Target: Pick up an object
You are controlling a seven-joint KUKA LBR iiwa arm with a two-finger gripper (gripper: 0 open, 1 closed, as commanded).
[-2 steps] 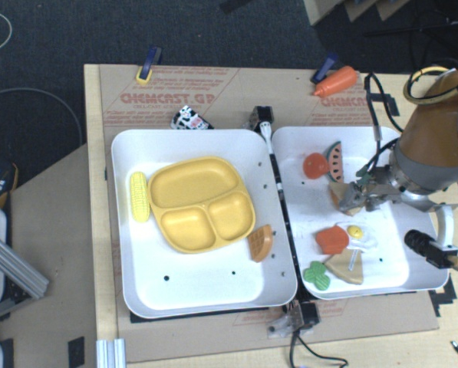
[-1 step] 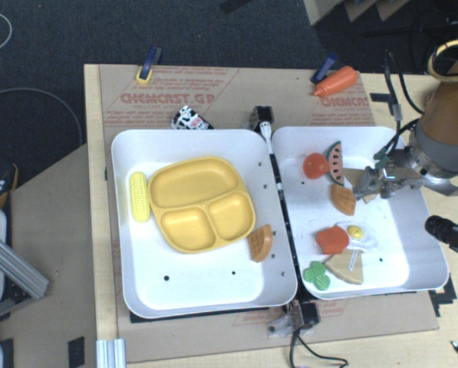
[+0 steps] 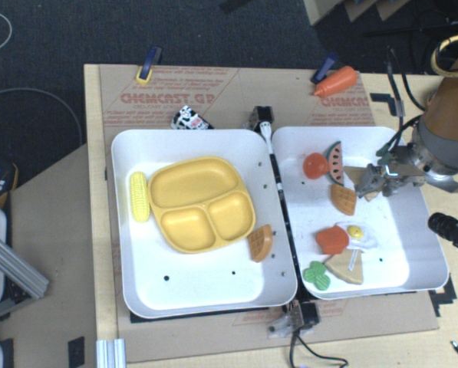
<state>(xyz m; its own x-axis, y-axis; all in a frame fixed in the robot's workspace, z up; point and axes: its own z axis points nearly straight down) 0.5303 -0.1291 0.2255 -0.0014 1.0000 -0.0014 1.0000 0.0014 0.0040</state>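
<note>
Camera view, item one: bread piece (image 3: 343, 199), tan and wedge-shaped, lying in the upper middle of the right bin (image 3: 413, 271), just left of the gripper (image 3: 372, 184) and judged to be the thing the arm is going for. Whether it is touching the gripper is unclear; nothing is showing between the claws, and whether they are apart or together cannot be told.

Item two: watermelon slice (image 3: 334, 162), standing just above the bread, with a red tomato (image 3: 315, 165) beside it on the left. Both are crowding the approach; a descent is best kept to the bread's right and lower side so neither is being nudged.

Item three: lower cluster in the same bin, well apart from the bread: a second red ball (image 3: 332, 240), a fried egg (image 3: 357, 234), a sandwich wedge (image 3: 347, 269) and a green leafy piece (image 3: 316, 275). No interference is expected from these.

Item four: left bin (image 3: 213, 294), holding a yellow divided plate (image 3: 199, 204), a corn cob (image 3: 139, 195) at the plate's left and a brown pastry (image 3: 260, 242) at its lower right.

Item five: carrot (image 3: 335, 82) and a black-and-white toy (image 3: 189, 118), both lying on the bench beyond the bins.

Handling note: the bread is looking low and flat, so the claws should be straddling its narrow width and closing low, near the bin floor.
</note>
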